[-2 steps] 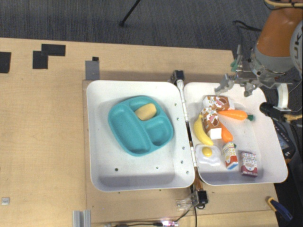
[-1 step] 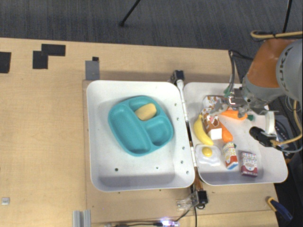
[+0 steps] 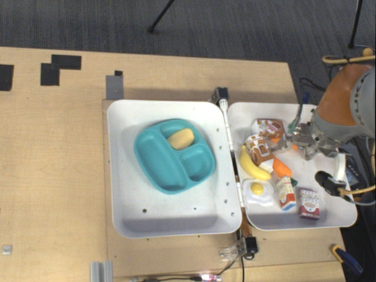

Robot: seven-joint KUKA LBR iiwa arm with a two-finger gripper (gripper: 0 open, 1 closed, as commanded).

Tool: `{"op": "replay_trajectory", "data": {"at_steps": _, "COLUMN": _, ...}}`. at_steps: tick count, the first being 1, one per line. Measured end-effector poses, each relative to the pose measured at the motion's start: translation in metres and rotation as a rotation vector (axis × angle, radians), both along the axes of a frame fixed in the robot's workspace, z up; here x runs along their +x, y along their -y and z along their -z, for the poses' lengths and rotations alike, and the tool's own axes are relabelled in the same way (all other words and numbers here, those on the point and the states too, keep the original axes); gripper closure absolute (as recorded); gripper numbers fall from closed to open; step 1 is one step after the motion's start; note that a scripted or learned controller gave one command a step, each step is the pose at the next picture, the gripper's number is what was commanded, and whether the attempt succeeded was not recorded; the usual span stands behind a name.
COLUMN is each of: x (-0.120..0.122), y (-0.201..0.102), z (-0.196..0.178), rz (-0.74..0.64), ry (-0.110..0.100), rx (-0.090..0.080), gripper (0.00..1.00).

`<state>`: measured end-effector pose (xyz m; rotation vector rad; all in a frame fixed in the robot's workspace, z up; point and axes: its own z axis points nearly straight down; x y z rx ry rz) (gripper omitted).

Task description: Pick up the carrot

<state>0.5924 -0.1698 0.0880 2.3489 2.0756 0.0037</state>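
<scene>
1 carrot [image 3: 282,168] is seen just left of the tool [image 3: 302,143], beside 1 banana [image 3: 252,165]; the tool's state cannot be told

A light wooden table [image 3: 53,175] fills the left and centre of my view, ending at dark grey carpet [image 3: 176,16] along the top. Two shallow white bins sit directly on it, side by side and touching: the left bin [image 3: 126,216] and the right bin [image 3: 335,219]. Black rectangular marks [image 3: 59,68] lie on the tabletop near its far left edge. A small grey block [image 3: 115,87] stands just behind the left bin's far corner. Cables and a clear connector [image 3: 235,252] rest on the table's near edge, between the bins.
</scene>
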Motion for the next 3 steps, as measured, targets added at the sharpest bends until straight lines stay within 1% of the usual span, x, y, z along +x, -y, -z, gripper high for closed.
{"op": "replay_trajectory", "data": {"at_steps": 1, "x": -0.026, "y": -0.037, "z": 0.002, "rz": 0.309, "ry": -0.001, "rx": 0.007, "gripper": 0.00}}
{"op": "replay_trajectory", "data": {"at_steps": 2, "x": -0.056, "y": -0.079, "z": 0.001, "rz": 0.141, "ry": 0.006, "rx": -0.004, "gripper": 0.00}}
{"op": "replay_trajectory", "data": {"at_steps": 3, "x": -0.073, "y": -0.078, "z": 0.001, "rz": 0.646, "ry": 0.007, "rx": 0.007, "gripper": 0.00}}
